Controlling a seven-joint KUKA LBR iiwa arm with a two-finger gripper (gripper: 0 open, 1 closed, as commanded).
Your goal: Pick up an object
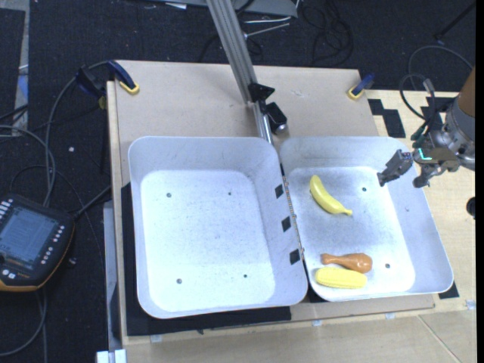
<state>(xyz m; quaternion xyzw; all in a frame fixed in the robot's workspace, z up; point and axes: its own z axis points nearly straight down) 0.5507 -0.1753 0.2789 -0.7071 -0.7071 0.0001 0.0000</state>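
A yellow banana (329,197) lies near the middle of the right bin (423,225). Along that bin's front wall sit a brown drumstick-shaped toy (348,261) and, just in front of it, a yellow corn-like piece (340,278). My gripper (409,170) hangs over the right bin's far right rim, up and to the right of the banana. Its two dark fingers are spread apart with nothing between them.
The left bin (200,225) sits beside the right one, their walls meeting at a seam with black clips (287,221). A slanted metal pole (238,51) rises from behind the bins. Yellow clamps (125,82) mark the bench's back corners.
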